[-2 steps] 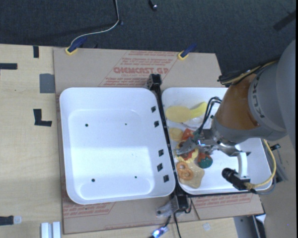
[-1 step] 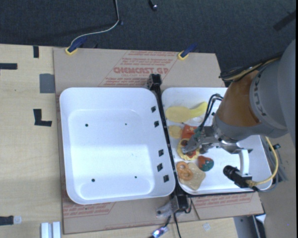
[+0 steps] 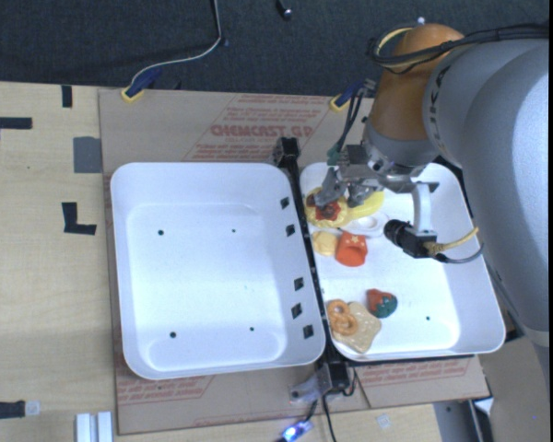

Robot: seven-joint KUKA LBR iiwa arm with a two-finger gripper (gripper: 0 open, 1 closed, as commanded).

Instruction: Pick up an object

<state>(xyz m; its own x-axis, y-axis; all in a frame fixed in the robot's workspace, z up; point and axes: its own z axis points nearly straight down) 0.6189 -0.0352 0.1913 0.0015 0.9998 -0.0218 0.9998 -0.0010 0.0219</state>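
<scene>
My gripper [image 3: 335,194] hangs over the upper left part of the right bin [image 3: 461,325], its tips down among a cluster of toys. Right under the tips lies a small red-and-dark object [image 3: 326,212] on a yellow banana-shaped piece [image 3: 364,208]. Just below sit a pale yellow block [image 3: 323,242] and an orange cup-like object [image 3: 351,250]. Nearer the bin's front lie a teal-and-red piece [image 3: 382,302] and a pretzel-like toy on a beige slab [image 3: 347,323]. The grey arm with its orange band [image 3: 415,81] covers the bin's upper right.
The left bin [image 3: 203,265] stands beside the right one, with a black divider [image 3: 297,247] between them. Both rest on a brown cardboard sheet [image 3: 249,127] on the wooden bench. A black cable part [image 3: 410,238] juts from the wrist over the right bin.
</scene>
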